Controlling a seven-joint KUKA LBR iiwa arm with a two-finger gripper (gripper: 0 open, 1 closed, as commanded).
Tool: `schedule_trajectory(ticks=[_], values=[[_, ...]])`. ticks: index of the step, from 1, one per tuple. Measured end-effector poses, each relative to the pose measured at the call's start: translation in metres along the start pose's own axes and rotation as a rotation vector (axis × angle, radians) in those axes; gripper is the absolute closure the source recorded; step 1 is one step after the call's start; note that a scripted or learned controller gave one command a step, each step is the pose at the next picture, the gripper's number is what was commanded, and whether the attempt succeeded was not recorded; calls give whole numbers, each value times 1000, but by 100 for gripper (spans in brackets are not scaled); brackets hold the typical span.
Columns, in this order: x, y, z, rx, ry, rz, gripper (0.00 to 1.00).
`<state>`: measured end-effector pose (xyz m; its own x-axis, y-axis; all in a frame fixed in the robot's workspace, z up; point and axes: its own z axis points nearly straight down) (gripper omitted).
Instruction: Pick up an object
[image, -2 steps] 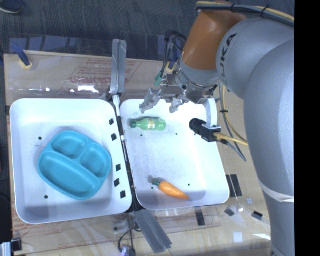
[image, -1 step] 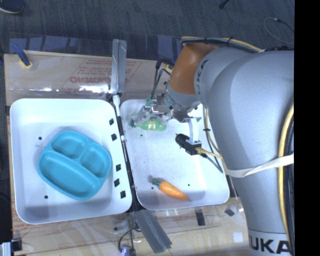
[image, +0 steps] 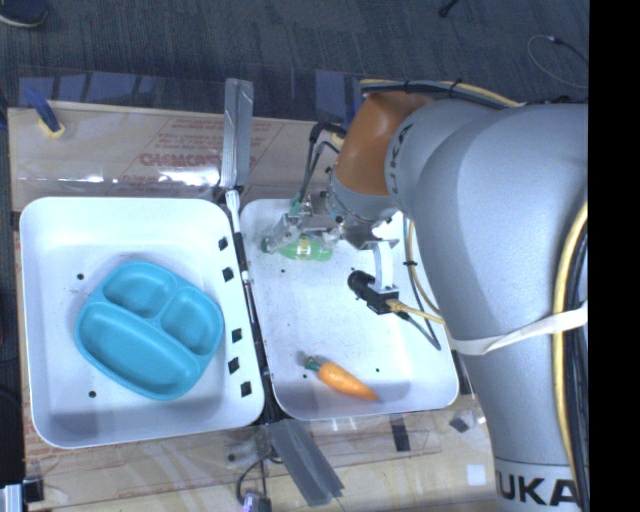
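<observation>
dark carpet surrounds a wooden worktop (image: 120, 150) that carries two shallow white bins side by side. the grey arm (image: 490, 230) reaches in from the right, and its end effector (image: 305, 232) sits low over the far left corner of the right bin (image: 420, 385), right at a small green object (image: 305, 250) that i cannot name for certain. whether the end effector is open or closed cannot be told from this angle, and nothing is seen held.

to do this step well, i judge it should be centred over the green object and clear of the bin wall before it closes, then lift straight up.

the right bin also holds a toy carrot (image: 342, 378) near its front edge, well apart from the green object. the left bin (image: 40, 300) holds a blue divided plate (image: 150, 328).
</observation>
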<state>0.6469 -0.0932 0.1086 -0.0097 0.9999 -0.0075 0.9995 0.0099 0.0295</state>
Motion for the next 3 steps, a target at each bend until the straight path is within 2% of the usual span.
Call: schedule_trajectory(ticks=[1, 2, 3], values=[[-1, 2, -13, -1, -1, -4, 100], [65, -30, -151, 31, 8, 0, 100], [-60, -62, -190, 30, 7, 7, 100]])
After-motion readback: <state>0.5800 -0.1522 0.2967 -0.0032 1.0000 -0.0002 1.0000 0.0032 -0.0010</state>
